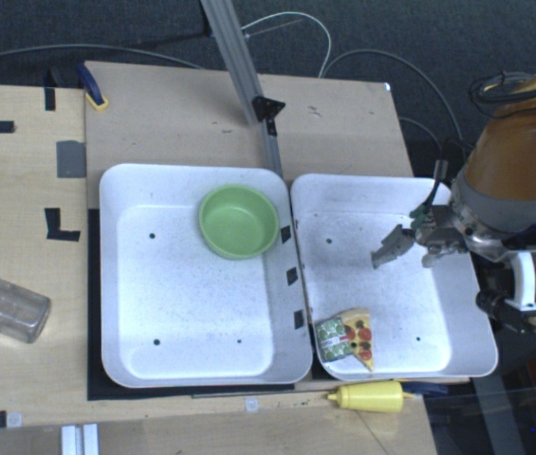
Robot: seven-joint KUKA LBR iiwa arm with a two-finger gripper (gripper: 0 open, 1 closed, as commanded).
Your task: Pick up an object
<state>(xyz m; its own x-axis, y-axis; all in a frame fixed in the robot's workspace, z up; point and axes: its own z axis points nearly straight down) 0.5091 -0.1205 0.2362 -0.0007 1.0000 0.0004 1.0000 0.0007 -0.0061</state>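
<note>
A green bowl [238, 221] sits upright in the left bin [135, 282], near its back right corner. A small colourful packet [345, 337] with green and red print lies in the front left corner of the right bin [438, 320]. My gripper [410, 254] hangs over the middle right of the right bin, well behind and to the right of the packet. Its two fingers [387, 251] stand apart, open, with nothing between them.
A yellow bottle [374, 396] lies on the bench just in front of the right bin. A clear plastic cylinder [2, 303] lies at the far left. A grey metal pole [239, 55] slants down to the divide between the bins. Cables run behind.
</note>
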